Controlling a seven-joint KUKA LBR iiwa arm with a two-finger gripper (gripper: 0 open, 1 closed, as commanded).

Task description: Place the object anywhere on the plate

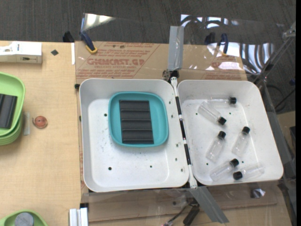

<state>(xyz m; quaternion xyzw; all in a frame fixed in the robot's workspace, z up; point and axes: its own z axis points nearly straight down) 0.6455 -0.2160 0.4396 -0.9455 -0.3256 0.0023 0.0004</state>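
Observation:
A teal square plate lies in the left white bin, toward its back, with a dark ridged insert on its middle. In the right white bin lie several clear vials with black caps, scattered on their sides. One vial lies near the bin's middle back, another below it, and one further right. Two more vials rest by the front wall.
A green tray holding a dark block sits at the left edge of the wooden bench, with a small orange disc beside it. A white box lies at the back left. Clear plastic panels stand behind the bins.

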